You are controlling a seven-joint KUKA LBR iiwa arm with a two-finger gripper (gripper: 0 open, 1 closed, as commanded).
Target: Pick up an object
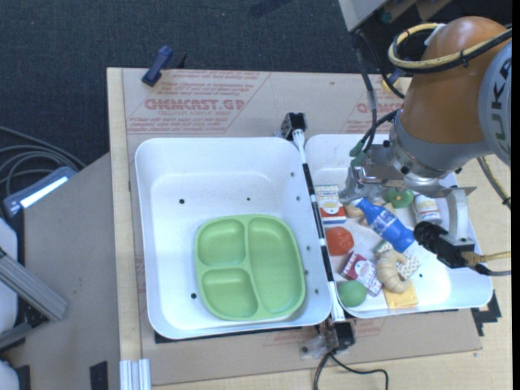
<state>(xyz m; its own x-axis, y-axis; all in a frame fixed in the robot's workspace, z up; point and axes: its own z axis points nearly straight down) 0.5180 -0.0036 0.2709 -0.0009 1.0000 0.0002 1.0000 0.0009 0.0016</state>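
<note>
My gripper [361, 184] hangs low over the back of the right bin [455, 295], its metal end just above the clutter. Right below and in front of it lies a blue bottle [387, 225], slanting toward the front right. A small white and red carton [327, 201] sits to the gripper's left by the bin wall. A red tomato [339, 239], a red and white packet [361, 271], a green ball [352, 292], a tan bread roll [392, 270] and a yellow slice [400, 296] lie nearer the front. Nothing shows between the fingers.
The left bin [162, 177] holds a green divided plate [248, 265]. A small jar [426, 210] and a green piece [398, 195] lie under the wrist. A blue clamp [157, 65] rests on the board's far left corner.
</note>
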